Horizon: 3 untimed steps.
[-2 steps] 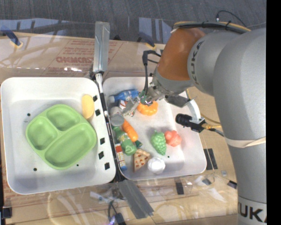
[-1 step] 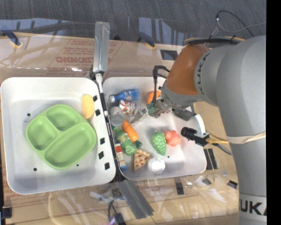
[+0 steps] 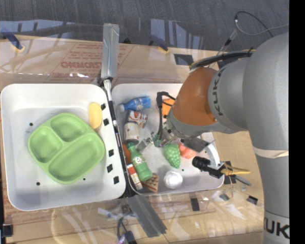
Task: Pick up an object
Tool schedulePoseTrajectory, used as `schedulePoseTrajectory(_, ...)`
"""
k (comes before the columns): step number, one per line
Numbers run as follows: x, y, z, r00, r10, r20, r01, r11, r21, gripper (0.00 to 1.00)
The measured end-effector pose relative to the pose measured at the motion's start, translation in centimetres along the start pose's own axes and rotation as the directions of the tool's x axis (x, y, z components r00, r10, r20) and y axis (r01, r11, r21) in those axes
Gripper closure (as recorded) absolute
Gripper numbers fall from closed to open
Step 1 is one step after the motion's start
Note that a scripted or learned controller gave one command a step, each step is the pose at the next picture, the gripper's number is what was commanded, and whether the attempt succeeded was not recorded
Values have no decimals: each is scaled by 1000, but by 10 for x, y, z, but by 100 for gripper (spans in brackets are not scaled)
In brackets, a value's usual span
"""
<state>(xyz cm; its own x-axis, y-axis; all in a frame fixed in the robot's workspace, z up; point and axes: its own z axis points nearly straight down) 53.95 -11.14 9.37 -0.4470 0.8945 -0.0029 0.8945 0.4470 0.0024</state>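
We see the arm (image 3: 234,95) coming in from the right of the frame over the right bin (image 3: 137,88), orange band above the bin's middle, gripper (image 3: 158,139) low near bin centre. We cannot tell if the gripper is released or clenched, and we see nothing clearly grasped in it. Nearest object is a green bumpy toy (image 3: 172,155), just right of and below the gripper, lying on the bin floor. A pink-orange piece (image 3: 187,150) touches the toy's right side. Left of the gripper is a can (image 3: 131,132), with a red-white pack (image 3: 138,117) just above it and a blue bottle (image 3: 137,103) lying at the bin's upper left. A green bottle (image 3: 141,168) lies tilted at lower left, and a white ball (image 3: 173,179) sits near the bottom edge, below the toy. The left bin (image 3: 10,100) holds a green divided plate (image 3: 66,146) at centre and a yellow object (image 3: 95,115) at its upper right, touching the plate's rim
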Motion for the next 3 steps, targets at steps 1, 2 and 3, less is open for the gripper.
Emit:
schedulePoseTrajectory(1, -48, 100, 7, 998, 66, -13, -66, 998, 25, 0)
schedulePoseTrajectory(2, -61, 12, -22, 999, -36, -3, 36, 999, 3, 0)
schedulePoseTrajectory(3, -60, 13, -32, 999, -41, -4, 41, 999, 4, 100)
